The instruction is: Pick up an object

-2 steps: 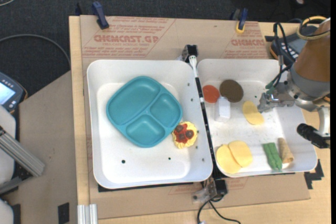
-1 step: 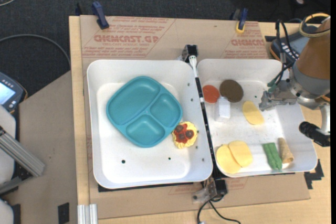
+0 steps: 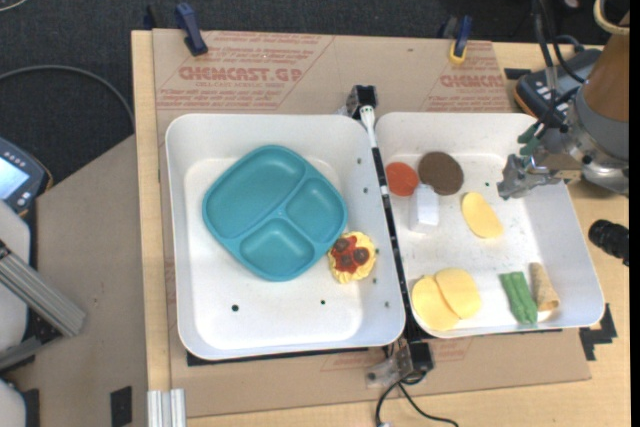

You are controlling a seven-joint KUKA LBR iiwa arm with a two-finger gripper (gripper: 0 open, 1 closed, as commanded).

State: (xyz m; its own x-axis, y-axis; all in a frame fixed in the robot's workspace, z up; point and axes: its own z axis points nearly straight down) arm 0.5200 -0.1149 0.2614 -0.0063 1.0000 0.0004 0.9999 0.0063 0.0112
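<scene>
Two white bins sit side by side on my bench. The left bin (image 3: pixel 190 245) holds a teal divided plate (image 3: pixel 274 212), and just beside the plate's lower right corner lies a small yellow toy topped with red and dark bits (image 3: pixel 351 256).

In the right bin (image 3: pixel 585 260), going left to right, I see a red-orange disc (image 3: pixel 402 178), a small white block (image 3: pixel 427 209) below it, a brown disc (image 3: pixel 440 172) beside it, and a yellow oval piece (image 3: pixel 482 215). Along the near side lie two overlapping yellow rounds (image 3: pixel 447 298), a green strip (image 3: pixel 518 297) and a tan roll (image 3: pixel 545 287) touching the strip.

The gripper (image 3: pixel 513 178) is over the right bin's far right part, near the yellow oval piece but apart from it. It looks empty; I cannot tell whether its fingers are apart or together at this resolution.
</scene>
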